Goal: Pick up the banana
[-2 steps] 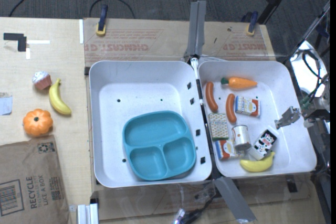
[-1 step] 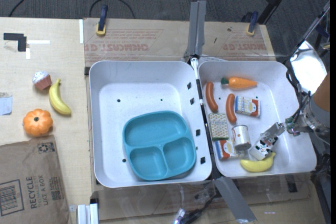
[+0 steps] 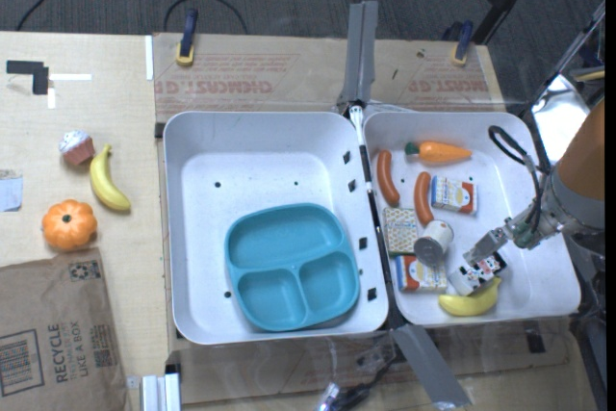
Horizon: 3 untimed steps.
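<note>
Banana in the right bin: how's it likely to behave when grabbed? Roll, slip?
The banana looks like smooth plastic, so probably light, rigid and a bit slippery. Its curved body may pivot or slide if pinched off-centre. It lies near the right bin front wall, under the gripper.

I see the gripper point(image 3: 484, 255) low in the right bin point(image 3: 520, 125), just above the banana point(image 3: 470, 302), which lies at that bin's 6 o'clock edge. At the banana's 11 o'clock sit a can point(image 3: 432, 242) and small cartons; two sausages and a carrot point(image 3: 439, 150) lie toward 12. The left bin point(image 3: 192, 207) holds a blue divided tray point(image 3: 291, 265). Another banana point(image 3: 107, 180) lies on the bench at 9 o'clock.
</note>
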### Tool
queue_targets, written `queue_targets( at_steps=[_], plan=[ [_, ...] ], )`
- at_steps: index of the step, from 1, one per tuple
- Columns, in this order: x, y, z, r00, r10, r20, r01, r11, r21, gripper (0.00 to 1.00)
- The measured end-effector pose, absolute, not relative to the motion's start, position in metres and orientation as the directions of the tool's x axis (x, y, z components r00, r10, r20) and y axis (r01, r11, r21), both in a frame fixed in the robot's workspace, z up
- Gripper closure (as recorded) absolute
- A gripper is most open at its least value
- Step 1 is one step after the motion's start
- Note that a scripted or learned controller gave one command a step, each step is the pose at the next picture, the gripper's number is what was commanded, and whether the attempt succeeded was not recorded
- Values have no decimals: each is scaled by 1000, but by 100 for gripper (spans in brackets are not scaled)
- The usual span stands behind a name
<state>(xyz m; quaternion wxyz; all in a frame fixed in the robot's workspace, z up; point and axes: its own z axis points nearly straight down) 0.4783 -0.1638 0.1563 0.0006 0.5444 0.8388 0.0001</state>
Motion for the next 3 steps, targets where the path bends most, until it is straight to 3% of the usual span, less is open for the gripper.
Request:
queue_targets(
  at_steps=[1,2,3],
  plan=[
    [479,-194,221,-667,745,-3,745,667,1,0],
    [479,-135,292,-718,696,-3,696,718,1,0],
    [479,-132,266,-880,475,-2,475,880,1,0]
  ],
)
